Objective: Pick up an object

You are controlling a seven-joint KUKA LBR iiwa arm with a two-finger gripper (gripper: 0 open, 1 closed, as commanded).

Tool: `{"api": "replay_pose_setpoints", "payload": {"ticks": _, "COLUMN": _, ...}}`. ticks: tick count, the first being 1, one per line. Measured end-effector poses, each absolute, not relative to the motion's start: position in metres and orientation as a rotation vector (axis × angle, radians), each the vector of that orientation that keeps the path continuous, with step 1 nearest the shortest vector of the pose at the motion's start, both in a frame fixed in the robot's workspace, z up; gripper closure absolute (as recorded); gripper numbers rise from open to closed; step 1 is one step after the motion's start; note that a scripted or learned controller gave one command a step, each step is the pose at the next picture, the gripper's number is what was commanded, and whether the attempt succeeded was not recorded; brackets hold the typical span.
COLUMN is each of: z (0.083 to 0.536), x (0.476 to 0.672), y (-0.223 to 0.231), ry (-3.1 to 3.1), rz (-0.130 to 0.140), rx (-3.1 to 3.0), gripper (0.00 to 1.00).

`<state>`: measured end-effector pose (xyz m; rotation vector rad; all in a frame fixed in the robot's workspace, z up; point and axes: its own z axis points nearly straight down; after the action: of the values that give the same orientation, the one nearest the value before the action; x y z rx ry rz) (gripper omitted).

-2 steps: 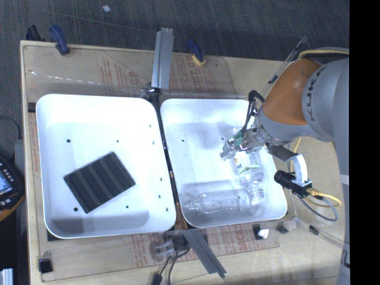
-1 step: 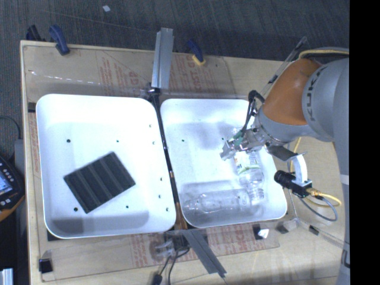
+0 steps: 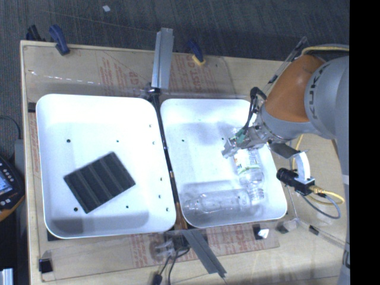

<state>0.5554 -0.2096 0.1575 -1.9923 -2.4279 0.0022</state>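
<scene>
on the pale wooden worktop [image 3: 89, 64] stand two shallow white bins side by side. in the left white plastic bin [image 3: 53, 114] lies a flat dark grey ribbed rectangular pad [image 3: 99, 181], turned at a slant, near the lower left part of the bin floor. the right white plastic bin [image 3: 190, 123] holds two clear plastic bottles: one large transparent bottle [image 3: 217, 199] lies on its side along the near wall, and one smaller clear bottle with a label [image 3: 250, 172] lies just beside it, toward the right wall. the grey arm with the orange band [image 3: 297, 94] reaches in from the right, and its gripper [image 3: 237, 144] is low over the right bin, at the top end of the smaller bottle. i cannot tell how far the jaws are open, or if they have hold of anything.
</scene>
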Motion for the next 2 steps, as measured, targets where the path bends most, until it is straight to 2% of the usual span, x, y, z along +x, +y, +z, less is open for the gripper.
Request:
{"api": "replay_pose_setpoints", "payload": {"ticks": 1, "z": 0.158, "x": 0.555, "y": -0.209, "ry": -2.428, "rz": 0.002, "rx": -1.992, "gripper": 0.00}}
{"api": "replay_pose_setpoints", "payload": {"ticks": 2, "z": 0.141, "x": 0.579, "y": -0.209, "ry": -2.621, "rz": 0.000, "rx": -1.734, "gripper": 0.00}}
